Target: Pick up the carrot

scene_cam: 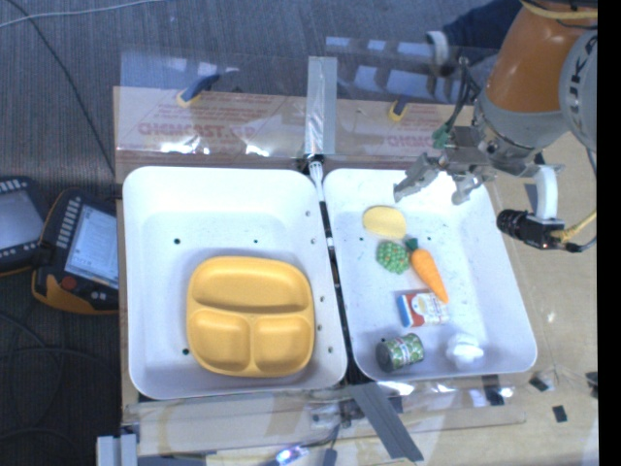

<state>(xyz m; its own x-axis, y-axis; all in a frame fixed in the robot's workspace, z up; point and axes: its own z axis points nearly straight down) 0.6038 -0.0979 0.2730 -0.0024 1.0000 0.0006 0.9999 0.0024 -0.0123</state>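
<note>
My bench carries two white bins: the left bin [155, 212] and, touching it along a shared rim, the right bin [505, 280]. My arm [539, 56], grey with its orange band, comes in from two o'clock and hangs over the far end of the right bin. A yellow divided tray [250, 314] lies in the left bin, toward its six o'clock side. A teach pendant [80, 255] rests on the floor at nine o'clock of the bins. My pincer [437, 181] hovers above the right bin's twelve o'clock end with its two fingers spread wide and nothing between them. The carrot [428, 271] lies near the middle of the right bin, leafy end toward eleven o'clock, at six o'clock from my pincer and apart from it. A green bumpy piece [392, 256] touches it at nine o'clock; a pale yellow piece [384, 222] sits just beyond. A small carton [421, 308] lies just at its tip, then a dark can [400, 350] and a white piece [466, 349] nearer.
</note>
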